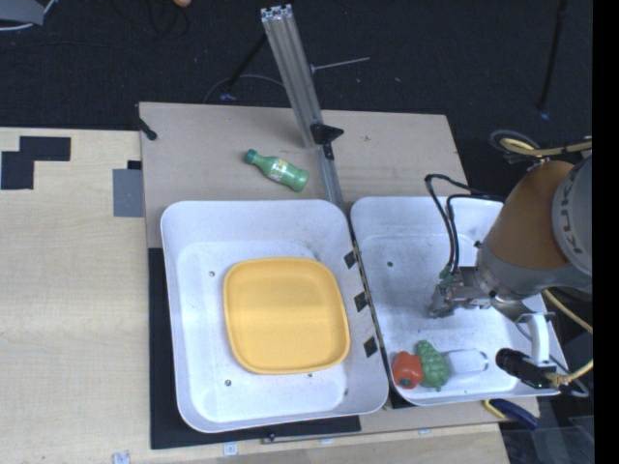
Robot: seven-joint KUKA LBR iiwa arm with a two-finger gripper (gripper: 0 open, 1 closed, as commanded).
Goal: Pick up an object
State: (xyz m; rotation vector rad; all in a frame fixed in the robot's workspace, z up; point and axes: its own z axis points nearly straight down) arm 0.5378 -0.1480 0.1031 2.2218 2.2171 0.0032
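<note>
The arm reaches in from the right, and its hand [447,303] hangs low over the floor of the right bin [406,249], with nothing visibly in its grip. Whether the hand is apart or together cannot be told from this angle. Near the bin's front edge, well apart from the hand, a red object [407,369] lies touching a green object [434,365]. The left bin [193,235] holds a yellow plate [286,314]. A green bottle [277,170] lies on its side on the table [387,153] behind the bins.
</note>
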